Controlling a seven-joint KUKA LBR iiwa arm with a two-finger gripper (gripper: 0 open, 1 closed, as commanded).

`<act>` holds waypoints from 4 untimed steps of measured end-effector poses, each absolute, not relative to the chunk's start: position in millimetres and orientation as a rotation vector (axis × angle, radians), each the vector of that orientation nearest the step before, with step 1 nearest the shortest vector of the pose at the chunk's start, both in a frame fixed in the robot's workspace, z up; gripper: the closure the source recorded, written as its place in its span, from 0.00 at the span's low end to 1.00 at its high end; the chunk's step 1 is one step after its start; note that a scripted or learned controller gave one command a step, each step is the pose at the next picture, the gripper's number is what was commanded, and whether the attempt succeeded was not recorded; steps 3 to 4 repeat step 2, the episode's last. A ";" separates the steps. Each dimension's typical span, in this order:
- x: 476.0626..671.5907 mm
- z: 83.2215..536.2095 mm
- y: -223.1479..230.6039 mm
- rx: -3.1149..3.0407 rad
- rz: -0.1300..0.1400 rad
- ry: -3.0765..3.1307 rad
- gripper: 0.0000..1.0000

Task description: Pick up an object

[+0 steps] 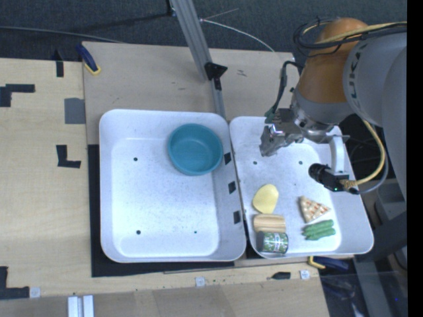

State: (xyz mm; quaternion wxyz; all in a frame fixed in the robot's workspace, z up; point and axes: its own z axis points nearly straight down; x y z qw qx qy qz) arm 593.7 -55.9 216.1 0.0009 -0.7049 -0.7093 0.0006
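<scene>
Bench, two white bins — blue bowl (195, 148) left; right bin (291, 177) holds toy food (266, 199) near. Gripper (271, 144) hovers far end, grip unclear — descent there risks closing on nothing.

Hidden and cut off

The arm (344, 65) runs out past the right edge and covers the right bin's (291, 177) far right corner. The gripper's (271, 145) fingertips are too small to tell apart. The green can's (273, 242) label is unreadable.
</scene>
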 end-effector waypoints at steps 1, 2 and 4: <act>592.2 225.1 -10.6 -2.213 0.000 -2.228 1.00; 580.1 223.2 46.6 -2.211 0.002 -2.227 1.00; 580.1 223.2 46.6 -2.211 0.002 -2.227 1.00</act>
